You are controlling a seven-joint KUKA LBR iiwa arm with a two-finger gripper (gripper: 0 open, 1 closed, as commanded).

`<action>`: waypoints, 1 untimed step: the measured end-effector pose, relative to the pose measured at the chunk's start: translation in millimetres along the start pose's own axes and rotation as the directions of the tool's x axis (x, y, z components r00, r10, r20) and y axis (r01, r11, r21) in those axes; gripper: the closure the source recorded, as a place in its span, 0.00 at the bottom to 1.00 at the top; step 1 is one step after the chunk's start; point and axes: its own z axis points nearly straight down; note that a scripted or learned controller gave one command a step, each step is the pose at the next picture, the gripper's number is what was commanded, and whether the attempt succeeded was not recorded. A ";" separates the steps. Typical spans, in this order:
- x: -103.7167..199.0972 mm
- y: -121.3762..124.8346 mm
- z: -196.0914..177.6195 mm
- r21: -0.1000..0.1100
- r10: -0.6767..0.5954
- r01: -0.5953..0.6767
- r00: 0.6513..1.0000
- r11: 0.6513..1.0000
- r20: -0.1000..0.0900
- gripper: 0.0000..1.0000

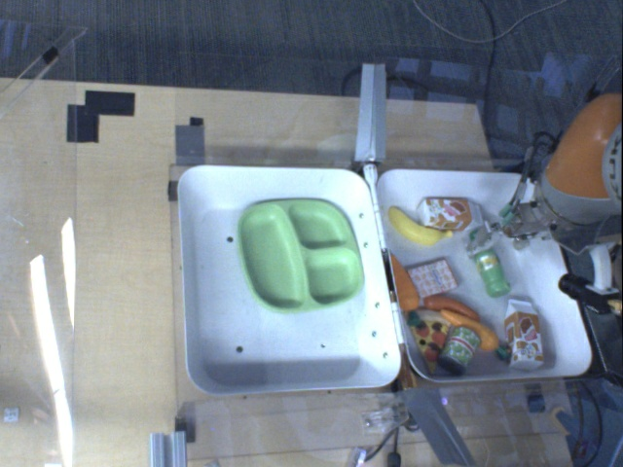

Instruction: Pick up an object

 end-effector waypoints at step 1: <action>1.4 -15.5 -7.4 0.003 0.125 -0.125 0.992 0.992 -0.002 0.00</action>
